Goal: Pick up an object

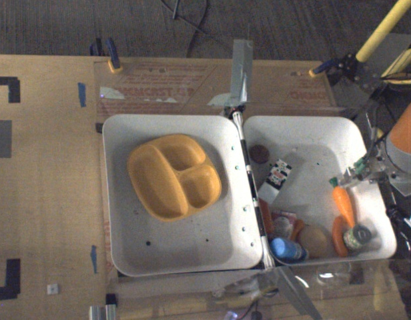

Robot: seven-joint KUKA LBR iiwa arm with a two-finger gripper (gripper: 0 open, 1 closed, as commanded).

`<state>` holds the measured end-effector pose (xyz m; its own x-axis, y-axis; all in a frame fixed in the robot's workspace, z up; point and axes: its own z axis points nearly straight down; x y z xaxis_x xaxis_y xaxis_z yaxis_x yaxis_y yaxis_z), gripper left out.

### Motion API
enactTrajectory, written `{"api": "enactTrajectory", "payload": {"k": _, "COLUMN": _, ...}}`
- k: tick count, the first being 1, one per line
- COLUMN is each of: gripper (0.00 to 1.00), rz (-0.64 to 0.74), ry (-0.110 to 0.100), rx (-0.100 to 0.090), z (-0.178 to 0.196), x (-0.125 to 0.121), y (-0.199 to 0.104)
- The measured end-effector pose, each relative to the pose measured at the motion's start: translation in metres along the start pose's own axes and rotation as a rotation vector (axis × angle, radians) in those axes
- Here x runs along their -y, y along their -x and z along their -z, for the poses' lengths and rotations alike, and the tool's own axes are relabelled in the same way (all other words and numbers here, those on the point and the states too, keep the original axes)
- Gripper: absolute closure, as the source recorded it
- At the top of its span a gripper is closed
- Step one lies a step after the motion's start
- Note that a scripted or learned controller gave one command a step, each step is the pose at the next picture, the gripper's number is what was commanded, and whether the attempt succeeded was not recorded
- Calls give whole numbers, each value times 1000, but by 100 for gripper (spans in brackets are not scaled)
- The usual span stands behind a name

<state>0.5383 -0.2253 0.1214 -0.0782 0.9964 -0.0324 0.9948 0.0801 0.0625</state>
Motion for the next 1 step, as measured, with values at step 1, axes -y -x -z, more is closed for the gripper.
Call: {"api": "enactTrajectory", "payload": {"k": 1, "gripper": 0, "rz": 8, "ry": -4, "rx": -12, "z": -1, "x": -2, "y": -8}}
